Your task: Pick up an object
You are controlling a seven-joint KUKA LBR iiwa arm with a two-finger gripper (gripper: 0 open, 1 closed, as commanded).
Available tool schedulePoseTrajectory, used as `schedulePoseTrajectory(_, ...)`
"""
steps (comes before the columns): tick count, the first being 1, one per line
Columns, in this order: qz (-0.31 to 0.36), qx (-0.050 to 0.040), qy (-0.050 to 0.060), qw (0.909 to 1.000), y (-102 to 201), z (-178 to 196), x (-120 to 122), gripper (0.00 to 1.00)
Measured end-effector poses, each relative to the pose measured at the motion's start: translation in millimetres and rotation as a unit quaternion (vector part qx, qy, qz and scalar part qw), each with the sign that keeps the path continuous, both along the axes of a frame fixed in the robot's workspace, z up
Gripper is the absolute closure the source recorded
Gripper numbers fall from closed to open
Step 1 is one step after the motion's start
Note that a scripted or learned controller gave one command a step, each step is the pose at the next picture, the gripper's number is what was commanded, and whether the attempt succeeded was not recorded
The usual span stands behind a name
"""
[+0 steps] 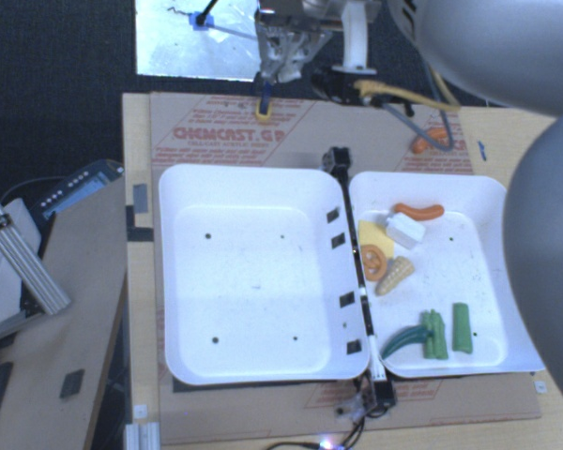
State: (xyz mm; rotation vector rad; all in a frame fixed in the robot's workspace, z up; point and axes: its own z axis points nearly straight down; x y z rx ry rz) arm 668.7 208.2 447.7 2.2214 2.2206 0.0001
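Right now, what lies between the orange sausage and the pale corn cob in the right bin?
In the camera view, a white block lies between the orange sausage and the corn cob, right beside a yellow piece.

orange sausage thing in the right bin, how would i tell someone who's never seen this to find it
Go to the right-hand white bin and look along its far edge. The orange sausage lies there on its side, just behind a small white block. It is the one long, rounded orange piece in that bin.

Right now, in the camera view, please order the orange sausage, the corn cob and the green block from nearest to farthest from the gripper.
From the gripper:
1. Orange sausage, top of the right bin.
2. Corn cob, middle of that bin.
3. Green block, bottom right.
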Motion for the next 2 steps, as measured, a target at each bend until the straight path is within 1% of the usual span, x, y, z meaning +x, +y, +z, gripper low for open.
schedulePoseTrajectory(1, -0.003, -0.0011, 0.001, 1.0, -80.1, -46.0, 0.0, 1.0)
schedulePoseTrajectory(2, 0.007, 0.0021, 0.0, 1.0, 33.6, -72.0, -3.2, 1.0)
